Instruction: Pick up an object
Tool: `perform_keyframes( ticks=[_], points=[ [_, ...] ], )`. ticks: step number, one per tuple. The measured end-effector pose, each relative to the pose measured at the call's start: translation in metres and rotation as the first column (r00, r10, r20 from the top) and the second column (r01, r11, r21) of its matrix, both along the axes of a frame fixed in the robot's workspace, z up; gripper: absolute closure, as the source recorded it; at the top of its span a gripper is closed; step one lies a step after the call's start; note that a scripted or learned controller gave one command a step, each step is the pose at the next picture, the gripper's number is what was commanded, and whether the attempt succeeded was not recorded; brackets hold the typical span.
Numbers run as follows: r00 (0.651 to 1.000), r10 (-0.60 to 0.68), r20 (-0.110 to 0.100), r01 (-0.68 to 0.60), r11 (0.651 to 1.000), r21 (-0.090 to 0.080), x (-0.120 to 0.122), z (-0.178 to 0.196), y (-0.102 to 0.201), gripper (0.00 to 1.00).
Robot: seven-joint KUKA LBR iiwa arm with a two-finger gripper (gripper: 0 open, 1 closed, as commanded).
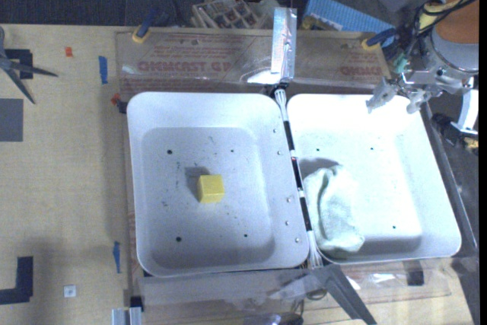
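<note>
Two shallow white plastic bins side by side on the wooden bench [61, 186]. Left bin [152, 122] fills centre-left of frame; a small yellow cube-shaped block [211, 188] lies on its floor, slightly below the bin's middle, alone, apart from all walls, casting a short shadow to its upper left. Right bin [426, 164] fills centre-right; a crumpled pale white-green cloth [335, 211] lies in its lower-left part, against the wall next to the divider between the bins. Grey arm with orange band [460, 27] enters at the upper right of frame. Its two-finger metal gripper [396, 97] hangs over the upper-right corner of the right bin, near the rim, well apart from both cloth and block. Fingers look spread apart, nothing between them. Clear plastic-wrapped cardboard panels [198, 61] stand along the upper edge behind both bins; cluttered boxes and cables at top of frame.
</note>
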State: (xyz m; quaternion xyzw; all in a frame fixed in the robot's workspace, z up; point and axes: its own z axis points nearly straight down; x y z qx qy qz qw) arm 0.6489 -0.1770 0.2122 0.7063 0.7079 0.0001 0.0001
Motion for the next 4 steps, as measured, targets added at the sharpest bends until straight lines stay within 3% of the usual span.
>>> perform_keyframes(
  ticks=[1, 2, 3, 4],
  points=[
    [0.988, -0.157, 0.0, 0.157, 0.988, 0.0, -0.052, -0.115, 0.051, 0.0],
    [0.987, -0.162, 0.003, 0.162, 0.987, 0.0, -0.052, -0.104, 0.049, 1.0],
    [0.977, -0.212, 0.001, 0.212, 0.977, 0.0, -0.037, -0.027, 0.138, 1.0],
    [0.875, -0.484, 0.001, 0.484, 0.875, -0.001, 0.01, -0.01, 0.139, 1.0]
  ],
)
